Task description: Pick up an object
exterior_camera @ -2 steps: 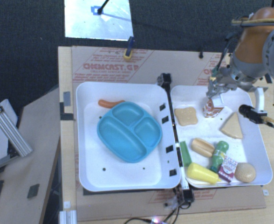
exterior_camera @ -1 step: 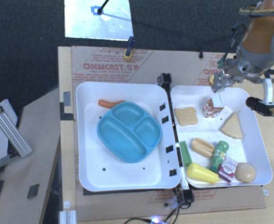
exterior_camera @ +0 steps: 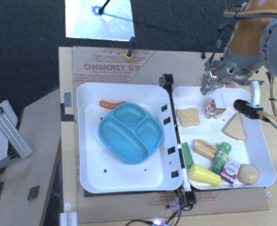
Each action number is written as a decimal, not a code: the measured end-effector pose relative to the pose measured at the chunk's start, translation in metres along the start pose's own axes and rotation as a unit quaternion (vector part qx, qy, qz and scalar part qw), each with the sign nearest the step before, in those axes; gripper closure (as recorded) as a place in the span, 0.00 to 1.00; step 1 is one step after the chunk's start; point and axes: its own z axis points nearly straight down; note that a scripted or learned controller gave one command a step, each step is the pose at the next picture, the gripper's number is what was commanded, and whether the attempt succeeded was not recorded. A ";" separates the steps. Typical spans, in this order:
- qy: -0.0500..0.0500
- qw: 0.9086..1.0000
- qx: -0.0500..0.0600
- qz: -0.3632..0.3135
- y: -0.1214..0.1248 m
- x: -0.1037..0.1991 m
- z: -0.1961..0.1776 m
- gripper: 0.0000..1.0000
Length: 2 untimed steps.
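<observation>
Dark carpet [exterior_camera: 25, 36] surrounds the bench [exterior_camera: 44, 126], bright floor patch [exterior_camera: 98, 13] beyond.

Glossy white plastic bins [exterior_camera: 86, 173]; matt blue plastic tray [exterior_camera: 130, 132]; brown cardboard [exterior_camera: 115, 65] beneath; smooth toy foods.

Two shallow white plastic bins sit side by side, the left bin [exterior_camera: 89, 173] and the right bin [exterior_camera: 258, 145] touching along a seam lined with black clips [exterior_camera: 167, 81]. Both rest on a flat brown cardboard sheet with red printing [exterior_camera: 112, 65]. A small yellow and blue clamp [exterior_camera: 130, 51] grips the sheet's far edge. Beyond it a shiny square metal panel [exterior_camera: 98, 13] lies on dark grey carpet [exterior_camera: 25, 41]. At the far left, a ribbed aluminium rail [exterior_camera: 6, 131] slants across a pale wooden bench [exterior_camera: 39, 126].
</observation>
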 end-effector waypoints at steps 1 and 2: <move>0.001 1.000 0.000 -0.001 0.010 0.063 0.006 1.00; 0.000 1.000 0.000 0.001 0.008 0.087 0.012 1.00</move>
